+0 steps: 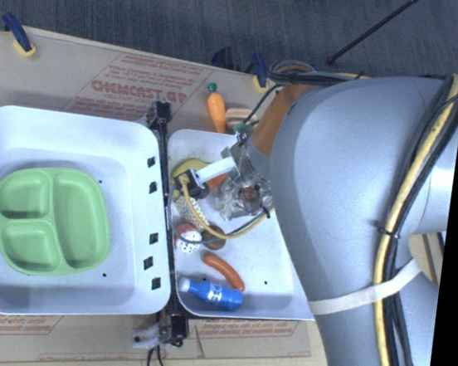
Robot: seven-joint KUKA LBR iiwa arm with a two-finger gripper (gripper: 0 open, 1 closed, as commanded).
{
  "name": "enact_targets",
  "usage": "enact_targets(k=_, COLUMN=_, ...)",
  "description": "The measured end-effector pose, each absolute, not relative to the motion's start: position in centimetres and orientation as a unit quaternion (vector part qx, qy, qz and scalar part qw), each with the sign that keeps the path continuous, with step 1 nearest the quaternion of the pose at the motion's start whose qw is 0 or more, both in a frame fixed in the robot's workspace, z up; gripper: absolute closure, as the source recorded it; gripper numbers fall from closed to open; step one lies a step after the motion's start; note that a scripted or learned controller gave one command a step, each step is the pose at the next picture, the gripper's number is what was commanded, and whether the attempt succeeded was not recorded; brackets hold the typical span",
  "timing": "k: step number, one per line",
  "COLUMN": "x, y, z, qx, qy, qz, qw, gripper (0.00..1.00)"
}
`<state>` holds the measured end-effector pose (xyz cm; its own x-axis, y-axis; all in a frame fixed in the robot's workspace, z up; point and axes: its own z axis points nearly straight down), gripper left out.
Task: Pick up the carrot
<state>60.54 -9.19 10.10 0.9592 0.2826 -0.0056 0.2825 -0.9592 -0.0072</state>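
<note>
The carrot [215, 109], orange with a small green top, lies on the brown cardboard just beyond the far rim of the right bin [285, 265], outside both bins. My gripper [240, 192] is down inside the right bin's far half, a short way nearer the camera than the carrot. It is tangled in view with cable and metal parts. The big grey arm covers the bin's right side.
In the right bin lie a red-orange sausage [223, 271], a blue bottle [210, 294] by the near rim, and small brown and white pieces [196, 239] near the left wall. The left bin [18, 129] holds a green divided plate [52, 220].
</note>
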Motion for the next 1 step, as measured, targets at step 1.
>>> enact_targets(k=1, x=62.20, y=-5.28, z=29.97, qx=-0.995, qy=-0.103, qz=0.0011, qw=0.001, gripper=1.00)
